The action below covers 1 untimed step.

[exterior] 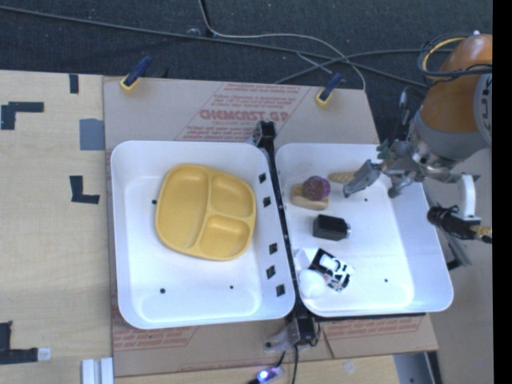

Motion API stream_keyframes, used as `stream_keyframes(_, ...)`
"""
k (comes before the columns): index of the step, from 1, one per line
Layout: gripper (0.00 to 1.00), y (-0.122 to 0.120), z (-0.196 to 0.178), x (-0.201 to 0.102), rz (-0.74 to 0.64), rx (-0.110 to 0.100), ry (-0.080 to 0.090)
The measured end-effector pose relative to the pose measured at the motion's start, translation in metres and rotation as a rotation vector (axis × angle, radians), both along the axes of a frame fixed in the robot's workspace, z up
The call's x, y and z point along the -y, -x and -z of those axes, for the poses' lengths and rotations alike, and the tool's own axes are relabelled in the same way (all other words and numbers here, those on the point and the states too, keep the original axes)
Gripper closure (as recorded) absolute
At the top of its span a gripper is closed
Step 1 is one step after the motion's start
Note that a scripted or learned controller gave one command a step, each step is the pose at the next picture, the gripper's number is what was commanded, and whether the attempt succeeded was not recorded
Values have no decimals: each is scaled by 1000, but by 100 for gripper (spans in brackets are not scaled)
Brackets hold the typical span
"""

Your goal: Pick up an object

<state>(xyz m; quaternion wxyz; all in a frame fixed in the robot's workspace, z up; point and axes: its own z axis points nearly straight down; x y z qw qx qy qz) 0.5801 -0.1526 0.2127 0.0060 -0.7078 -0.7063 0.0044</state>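
Bins first: the left bin has just a yellow divided plate in it, sitting a bit toward 11 o'clock of the bin's middle, flat, three compartments facing up. The right bin holds the pickable stuff. There's a tan piece with a purple lump on top up at about 10 o'clock in that bin, a small black block just below it toward 6 o'clock, and a black-and-white object next to a white rounded thing down at 7 o'clock, close to the divider between the bins. A small tan bit lies right at the gripper's tip, at 3 o'clock from the purple lump.

The gripper hangs over the upper edge of the right bin around 12 to 1 o'clock, its two fingers spread apart with nothing between them. Whether the near finger touches the tan bit, I can't tell.

Around it: both bins sit on a cardboard sheet held by yellow-and-blue clamps at the far edge, and cables run across the dark floor at 12 o'clock. The arm's orange band is at 2 o'clock.
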Motion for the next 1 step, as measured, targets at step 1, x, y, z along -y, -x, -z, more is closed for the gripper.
stream_keyframes(1,0,-3,-8,0,-4,13,2)
